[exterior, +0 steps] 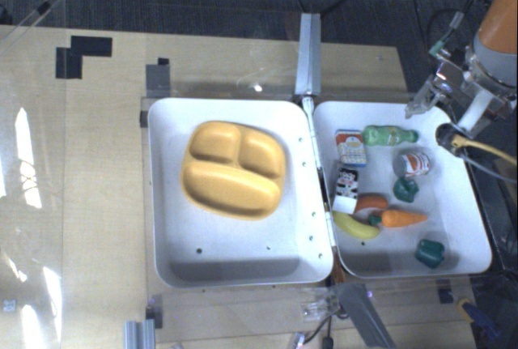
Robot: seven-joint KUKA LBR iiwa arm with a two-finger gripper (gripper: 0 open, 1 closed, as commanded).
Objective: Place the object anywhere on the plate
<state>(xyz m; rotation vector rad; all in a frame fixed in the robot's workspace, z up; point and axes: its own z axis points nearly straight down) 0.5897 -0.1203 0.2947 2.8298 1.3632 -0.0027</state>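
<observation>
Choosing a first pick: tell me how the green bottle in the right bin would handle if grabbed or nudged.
The green bottle lies on its side, so its round body would probably roll if nudged. It looks like smooth, glossy plastic, so it may slip between fingers. It seems small and likely light. The hand hangs near the bin's far right corner.

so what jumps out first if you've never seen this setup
The big yellow plate with three sections, nearly filling the left bin. Next, the clutter of small items in the right bin: a carrot, a banana and a green bottle. The arm hangs over its top right corner.
</observation>
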